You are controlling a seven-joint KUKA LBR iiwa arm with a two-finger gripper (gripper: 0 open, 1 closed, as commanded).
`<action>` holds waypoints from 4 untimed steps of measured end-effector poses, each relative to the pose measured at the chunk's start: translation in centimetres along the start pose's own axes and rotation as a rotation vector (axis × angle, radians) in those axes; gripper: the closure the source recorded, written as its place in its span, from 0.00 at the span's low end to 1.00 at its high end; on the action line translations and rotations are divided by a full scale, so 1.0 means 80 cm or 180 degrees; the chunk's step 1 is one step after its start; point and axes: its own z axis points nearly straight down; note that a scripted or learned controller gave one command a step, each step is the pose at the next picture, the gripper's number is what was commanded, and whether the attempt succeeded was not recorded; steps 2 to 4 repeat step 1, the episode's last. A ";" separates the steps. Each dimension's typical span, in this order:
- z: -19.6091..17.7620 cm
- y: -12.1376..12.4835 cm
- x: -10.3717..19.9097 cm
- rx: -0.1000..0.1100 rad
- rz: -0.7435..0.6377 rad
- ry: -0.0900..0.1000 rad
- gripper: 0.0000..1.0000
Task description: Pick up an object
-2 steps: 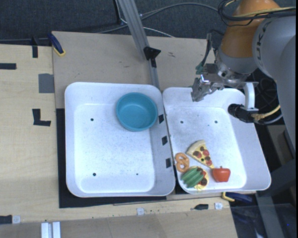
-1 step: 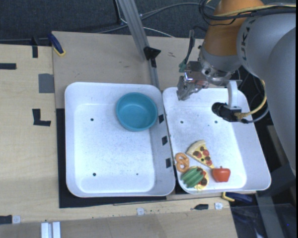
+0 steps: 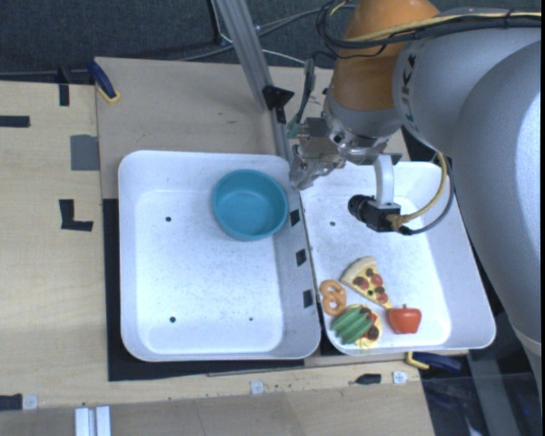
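A blue bowl (image 3: 249, 204) sits upright in the far right corner of the left bin (image 3: 163, 280). Small toy foods lie at the near end of the right bin (image 3: 436, 243): a pizza slice (image 3: 366, 280), a pretzel (image 3: 332, 294), a green vegetable (image 3: 354, 323) and a red tomato-like piece (image 3: 404, 318). My gripper (image 3: 307, 169) hangs over the far left corner of the right bin, just right of the bowl and close to the wall between the bins. Nothing is visibly held in it.
A slanted metal pole (image 3: 250, 53) rises behind the bins. A black part with a cable (image 3: 374, 212) hangs off the wrist over the right bin. The big grey arm (image 3: 490, 134) covers the right side. Wooden bench (image 3: 36, 198) lies to the left.
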 end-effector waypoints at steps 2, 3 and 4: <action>-0.006 -0.004 0.075 -0.0001 0.0000 0.0000 1.00; -0.006 -0.004 0.075 -0.0001 0.0000 0.0000 1.00; -0.006 -0.004 0.075 -0.0001 0.0000 0.0000 1.00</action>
